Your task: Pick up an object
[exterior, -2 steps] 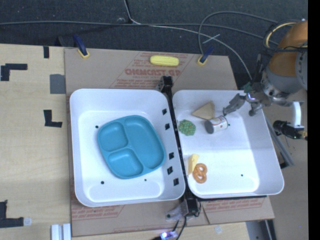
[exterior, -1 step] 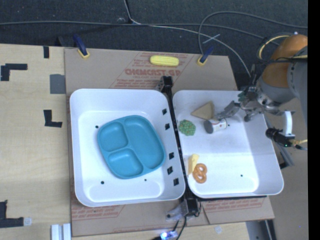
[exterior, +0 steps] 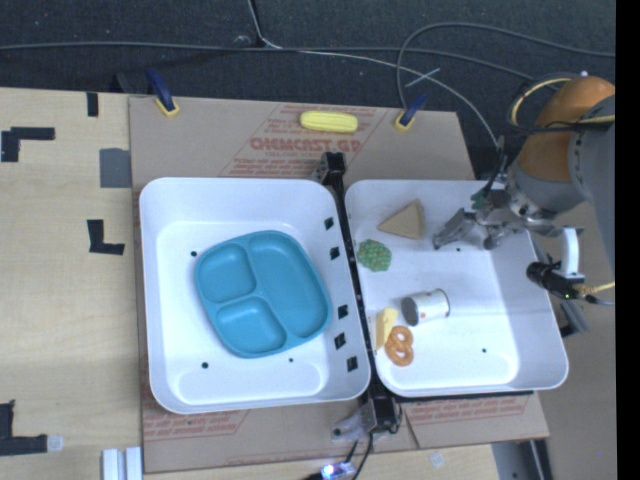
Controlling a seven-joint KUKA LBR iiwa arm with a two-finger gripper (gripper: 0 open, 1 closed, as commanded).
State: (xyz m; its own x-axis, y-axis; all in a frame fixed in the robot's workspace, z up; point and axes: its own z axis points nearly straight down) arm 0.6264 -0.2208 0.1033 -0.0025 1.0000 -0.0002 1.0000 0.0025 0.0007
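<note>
The gripper [exterior: 462, 233] hangs over the upper right part of the right bin [exterior: 530, 363], fingers spread apart with nothing between them. Just to its left lies a tan wedge [exterior: 404, 221], close but apart from the fingertips. Below the wedge sit a green broccoli piece [exterior: 374, 256], a small white-and-grey cylinder [exterior: 426, 307], a yellow piece [exterior: 387, 325] and an orange pretzel [exterior: 400, 346] touching it. The left bin [exterior: 165, 268] holds a blue divided plate [exterior: 262, 291]. A yellow banana-like toy [exterior: 328, 121] lies on the cardboard behind both bins
</note>
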